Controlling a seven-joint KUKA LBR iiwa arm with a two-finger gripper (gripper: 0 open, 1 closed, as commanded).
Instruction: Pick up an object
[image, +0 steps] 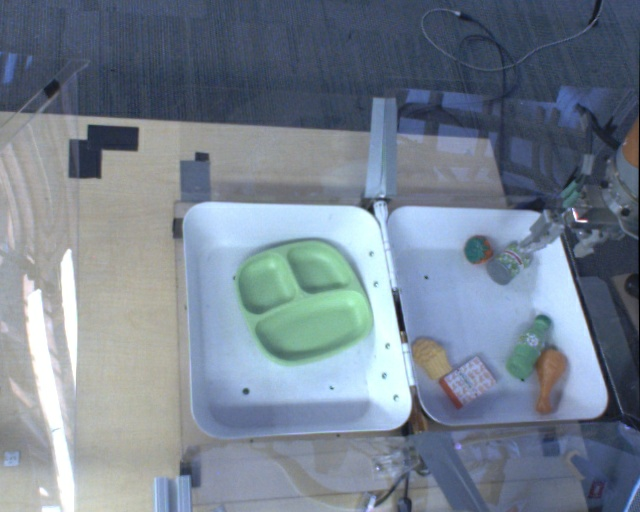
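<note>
gripper (541, 236) at far right of right bin (440, 300), above small can (508, 264). finger state impossible to tell. green tray (304, 300) in left bin (215, 330).

Grey metal pincer (532, 243) on a wrist with an orange band.

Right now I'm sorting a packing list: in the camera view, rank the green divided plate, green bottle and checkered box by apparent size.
1. green divided plate
2. green bottle and checkered box: too alike to rank.
</note>
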